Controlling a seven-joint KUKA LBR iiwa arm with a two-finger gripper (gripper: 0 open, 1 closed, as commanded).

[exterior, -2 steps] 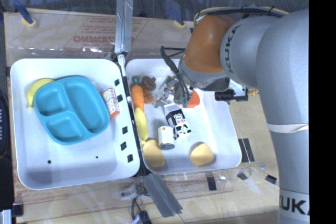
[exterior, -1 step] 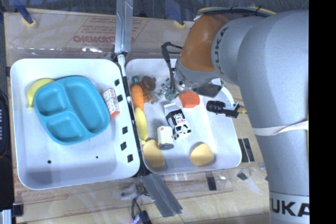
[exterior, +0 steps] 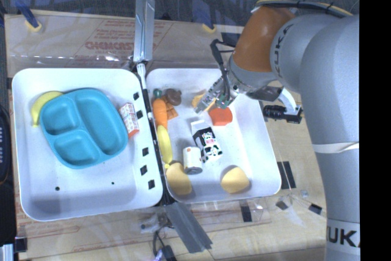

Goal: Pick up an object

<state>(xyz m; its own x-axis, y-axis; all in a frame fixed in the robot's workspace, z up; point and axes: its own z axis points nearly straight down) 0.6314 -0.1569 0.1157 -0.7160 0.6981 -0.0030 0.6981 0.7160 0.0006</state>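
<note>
While the arm (exterior: 287,40) reaches in over the right bin (exterior: 259,183), the hand (exterior: 209,101) hangs low near the bin's upper middle, just beside the orange block (exterior: 222,115) and a small yellow piece (exterior: 198,98). Whether the hand is spread or pressed together I cannot tell; the wrist hides it, and nothing is seen pinched.

Candidates in the right bin: orange block, closest to the hand; cow carton (exterior: 208,144) and white can (exterior: 192,160) touching each other mid-bin; carrot (exterior: 160,112) and banana (exterior: 164,143) along the left wall; brown lump (exterior: 173,95) at the top; two yellow fruits (exterior: 234,179) near the front wall. The left bin (exterior: 30,192) holds a blue tray (exterior: 82,126), a yellow item (exterior: 41,102) tucked at the tray's edge, and a small packet (exterior: 128,118).

Judgement: step in hand is the approach, no grasp yet. The orange block looks the best target: near, blocky, with free space on its right side.

To do it well:
- centre over the block, not over the gap between block and yellow piece;
- straddle two flat opposite faces;
- descend fully before closing, so the pinch is not on the top edge;
- lift straight up, clear of the bin's far wall.

Risk: nudging the yellow piece, or a corner grip that slips.
</note>
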